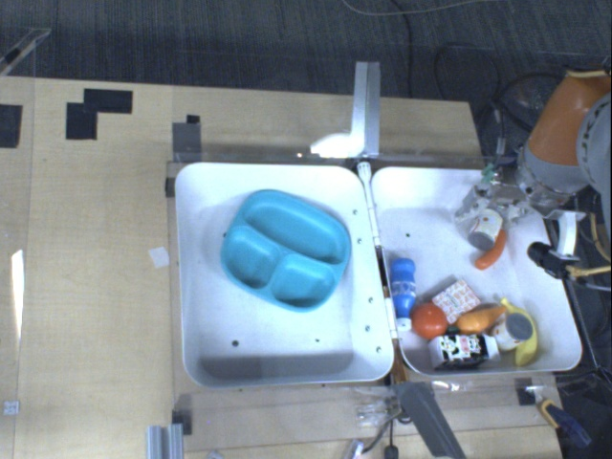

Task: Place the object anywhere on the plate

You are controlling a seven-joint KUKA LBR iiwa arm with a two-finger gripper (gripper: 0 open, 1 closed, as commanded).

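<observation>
Two white bins on one desk (86, 285), listed from the near edge outward; positions are given relative to the blue plate (285, 248).

1. Clutter heap, right of the plate across the divider, at the near end of the right bin (421, 199): red ball (429, 320), blue bottle (403, 282), yellow banana (525, 344), black-and-white pack (461, 348), patterned carton (457, 299). These overlap, and several more pieces in the pile cannot be told apart.

2. Blue plate, three compartments, lying tilted in the left bin (201, 275), with nothing on it.

3. Orange object (491, 248), long and slim like a carrot, far right of the plate and beyond the heap. It hangs at a slant right under the gripper (490, 220). Its upper end meets the gripper, but whether it is held or merely lies on the bin floor cannot be told.

4. Gripper, further right of the plate, over the far part of the right bin. How wide it stands cannot be made out, since its own body covers the tips.

Step, as judged: pick-up in the right bin, with placing not yet done. The next move calls for a sure hold, a lift clear of the divider, then travel left to any compartment of the plate.
</observation>
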